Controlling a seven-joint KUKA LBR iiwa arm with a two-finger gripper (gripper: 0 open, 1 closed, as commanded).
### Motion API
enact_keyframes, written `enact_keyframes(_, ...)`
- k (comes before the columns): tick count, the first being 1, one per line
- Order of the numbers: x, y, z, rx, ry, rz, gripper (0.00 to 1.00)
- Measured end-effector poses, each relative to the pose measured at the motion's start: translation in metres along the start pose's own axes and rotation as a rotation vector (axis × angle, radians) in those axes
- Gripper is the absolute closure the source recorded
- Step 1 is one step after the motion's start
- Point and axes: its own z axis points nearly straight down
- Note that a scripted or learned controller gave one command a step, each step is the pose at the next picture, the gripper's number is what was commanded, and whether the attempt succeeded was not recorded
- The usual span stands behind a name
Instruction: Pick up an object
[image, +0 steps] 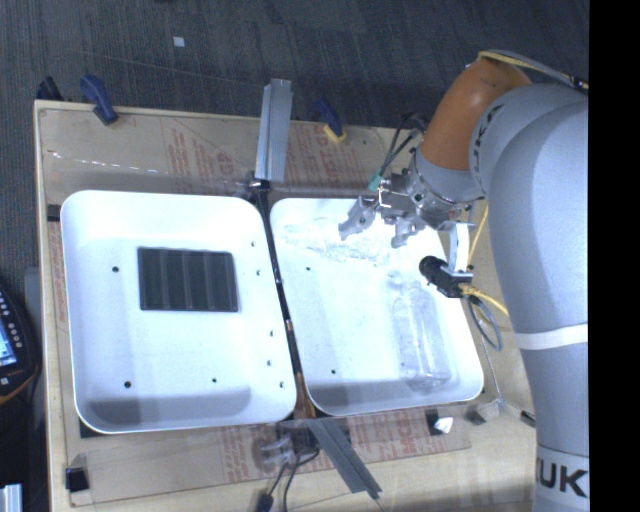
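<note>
Grey gripper (380, 222) over right bin (330, 390) far edge; we see fingers spread, nothing between. Clear bottle (418, 335), perhaps plastic, near right edge.

The arm (535, 230) comes in from the right, and its fat grey body takes up most of that side. The orange band (458, 110) sits just above the wrist, angled down and to the left. Some cables loop around the wrist area. The claw (380, 228) hangs off the end, pointing down-left. Its two fingers (356, 220) are spread with a clear gap between them and nothing in that gap, so it's open.
</note>
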Motion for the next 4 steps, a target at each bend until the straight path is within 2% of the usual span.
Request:
enact_keyframes(1, -0.011, 0.018, -0.074, -0.003, 0.001, 0.213, 0.0)
enact_keyframes(2, -0.005, -0.007, -0.067, 0.002, 0.001, -0.076, 0.0)
enact_keyframes(3, -0.012, -0.06, -0.067, 0.002, 0.0, 0.063, 0.0)
enact_keyframes(4, -0.011, 0.019, -0.079, -0.001, 0.0, 0.048, 0.0)
